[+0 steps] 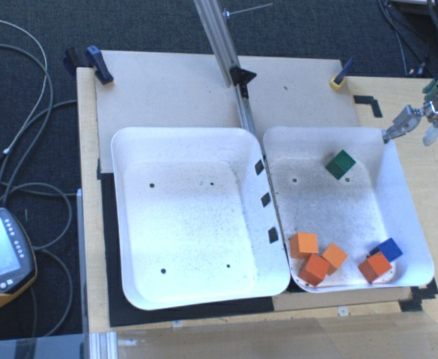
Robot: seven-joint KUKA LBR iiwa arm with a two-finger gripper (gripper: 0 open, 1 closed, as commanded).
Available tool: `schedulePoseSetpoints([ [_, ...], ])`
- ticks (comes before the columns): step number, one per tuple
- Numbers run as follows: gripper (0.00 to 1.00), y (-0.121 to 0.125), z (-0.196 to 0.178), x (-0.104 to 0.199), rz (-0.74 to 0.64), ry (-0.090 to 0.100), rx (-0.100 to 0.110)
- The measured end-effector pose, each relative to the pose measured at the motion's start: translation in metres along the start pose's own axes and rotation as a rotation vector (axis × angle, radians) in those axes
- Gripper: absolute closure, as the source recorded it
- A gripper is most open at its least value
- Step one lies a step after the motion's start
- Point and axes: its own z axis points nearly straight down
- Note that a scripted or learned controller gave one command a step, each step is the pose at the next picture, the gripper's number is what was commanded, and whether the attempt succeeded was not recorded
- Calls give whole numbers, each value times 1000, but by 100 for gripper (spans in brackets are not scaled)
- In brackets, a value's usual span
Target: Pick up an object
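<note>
The right bin (398, 193) holds several small blocks. A green cube (341, 164) lies alone near its far side. Along the near wall sit an orange cube (303, 244), a smaller orange block (334, 256), a red-orange cube (315, 269), another red-orange cube (375, 266) and a blue block (388, 250) touching it. My gripper (415, 131) hangs at the right edge of the view, over the far right rim of that bin. It is open, with nothing between its fingers, and sits to the right of the green cube.
The left bin (125, 200) stands beside the right one. A slanted metal rail (217, 32) runs down to the gap between the bins. Blue (99, 64) and yellow (340, 79) clamps hold the backboard. Cables and a pendant (1, 256) lie on the floor at left.
</note>
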Motion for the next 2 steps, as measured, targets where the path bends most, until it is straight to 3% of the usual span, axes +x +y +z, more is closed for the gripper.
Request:
schedulePoseSetpoints([
  [1,0,81,119,-1,-5,5,12],
  [2,0,71,211,-1,-2,9,19],
])
